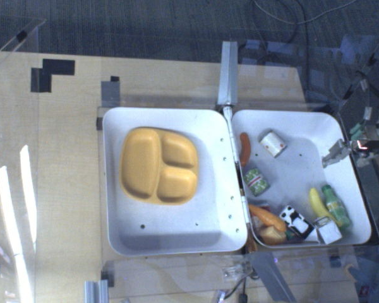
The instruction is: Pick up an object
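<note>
No object is between my grips yet, so the task's thing is still to be chosen among the pieces in the right-hand shallow white bin (303, 122). The likeliest pick, I judge, is the small white block with a red mark (273, 143). It lies alone on bare floor in the far half of that bin, apart from everything else.

My gripper (350, 150) hangs over the bin's right rim, near its far corner. Whether it is released or clenched I cannot tell; it is too small and blurred at the frame's edge.

To do this step well, I should travel left across the bin, come straight down over the block, straddle its short side and close only once low. The crowded near corner is a poorer bet, since things there touch or overlap.

By count, in this bin:
- one red sausage (244, 147) by the left wall
- one green-and-white packet (256, 182)
- one orange carrot (265, 216)
- one black-and-white toy (294, 218)
- one yellow banana (316, 202)
- one green bottle (336, 206)
- one white cube (329, 232)

The left white bin (177, 242) holds one yellow plastic tray (159, 165) with three compartments.
</note>
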Robot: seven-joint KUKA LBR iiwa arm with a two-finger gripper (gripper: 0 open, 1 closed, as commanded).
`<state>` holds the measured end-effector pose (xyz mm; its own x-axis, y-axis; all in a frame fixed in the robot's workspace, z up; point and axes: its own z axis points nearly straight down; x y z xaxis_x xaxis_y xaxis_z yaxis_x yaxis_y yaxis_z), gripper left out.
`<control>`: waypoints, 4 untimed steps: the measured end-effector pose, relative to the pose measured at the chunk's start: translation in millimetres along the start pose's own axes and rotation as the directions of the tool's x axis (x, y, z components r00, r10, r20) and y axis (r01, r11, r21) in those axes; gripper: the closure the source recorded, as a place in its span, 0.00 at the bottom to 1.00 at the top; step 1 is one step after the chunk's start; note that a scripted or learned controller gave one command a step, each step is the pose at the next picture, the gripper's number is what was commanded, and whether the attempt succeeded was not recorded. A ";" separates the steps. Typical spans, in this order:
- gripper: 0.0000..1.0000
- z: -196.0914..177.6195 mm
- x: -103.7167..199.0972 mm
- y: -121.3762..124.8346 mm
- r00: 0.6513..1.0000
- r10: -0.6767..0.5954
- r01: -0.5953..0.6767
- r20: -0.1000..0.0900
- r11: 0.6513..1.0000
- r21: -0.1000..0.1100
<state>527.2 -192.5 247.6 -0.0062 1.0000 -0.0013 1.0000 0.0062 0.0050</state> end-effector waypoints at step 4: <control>1.00 102.1 -12.9 -2.2 0.996 -0.092 0.092 0.001 0.996 -0.004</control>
<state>525.5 -205.5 145.6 -0.0983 0.9952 -0.0027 0.9951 0.0983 0.0091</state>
